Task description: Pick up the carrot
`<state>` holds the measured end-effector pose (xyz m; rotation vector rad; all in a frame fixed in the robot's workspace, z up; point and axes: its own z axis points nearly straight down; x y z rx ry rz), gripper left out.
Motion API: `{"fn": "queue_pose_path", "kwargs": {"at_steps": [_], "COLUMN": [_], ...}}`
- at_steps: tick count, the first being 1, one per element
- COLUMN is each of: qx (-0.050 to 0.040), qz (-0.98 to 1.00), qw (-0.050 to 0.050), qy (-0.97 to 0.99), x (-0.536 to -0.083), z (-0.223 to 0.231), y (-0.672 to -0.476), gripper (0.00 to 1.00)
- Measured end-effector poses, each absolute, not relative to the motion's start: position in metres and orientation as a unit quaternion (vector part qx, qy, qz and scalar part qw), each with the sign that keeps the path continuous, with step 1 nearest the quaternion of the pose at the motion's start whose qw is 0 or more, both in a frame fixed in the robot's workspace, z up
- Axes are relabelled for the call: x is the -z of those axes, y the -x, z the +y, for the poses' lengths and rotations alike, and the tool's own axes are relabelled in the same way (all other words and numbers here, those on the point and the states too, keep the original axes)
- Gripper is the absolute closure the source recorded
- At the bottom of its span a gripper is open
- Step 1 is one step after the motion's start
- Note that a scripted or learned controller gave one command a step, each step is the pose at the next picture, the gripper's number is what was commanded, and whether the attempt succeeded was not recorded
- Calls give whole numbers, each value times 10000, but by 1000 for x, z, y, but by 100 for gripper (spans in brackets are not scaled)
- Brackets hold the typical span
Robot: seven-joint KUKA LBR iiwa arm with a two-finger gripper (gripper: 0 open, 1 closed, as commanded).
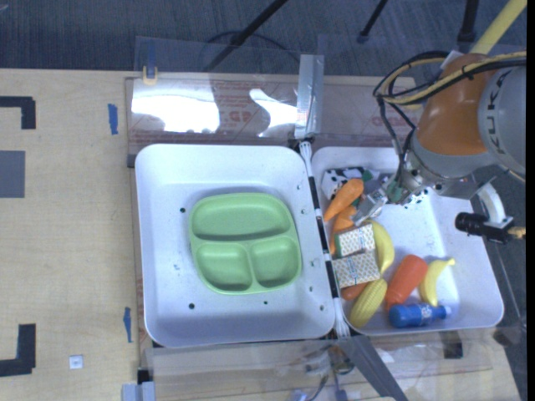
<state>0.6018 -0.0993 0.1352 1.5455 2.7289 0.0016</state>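
Carrot (344, 199) lies in the right bin (476, 261), up near its top left corner, tilted with one end toward the divider between the bins, and there's a second orange piece (341, 221) right below it against the bin's left wall. Gripper (374, 207) is down at the carrot's right side, close to touching, but whether the metal tips are apart or closed is not something this angle gives away, and nothing reads as caught between them. Below the gripper sit two speckled blocks (357, 254), stacked one under the other, with a banana (384, 247) curving along their right. Lower still: a yellow piece (369, 301), an orange-red vegetable (405, 277), a second yellow banana (435, 279), a blue item (420, 313) along the bottom edge. Left bin (167, 182) holds a green divided tray (246, 241), sitting centred. Arm (456, 128) comes in from the upper right, cables looping over it.
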Motion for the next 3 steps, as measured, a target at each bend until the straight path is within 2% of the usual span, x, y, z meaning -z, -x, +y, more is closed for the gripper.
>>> {"fn": "queue_pose_path", "kwargs": {"at_steps": [1, 2, 3], "qx": [-3, -6, -4], "qz": [8956, 8989, 8929], "qw": [1, 19, 19], "qy": [-4448, -4381, -4503], "x": [-185, -185, -116], "z": [-45, -75, -102], "y": [-540, -602, -637], "gripper": [0, 0, 0]}}
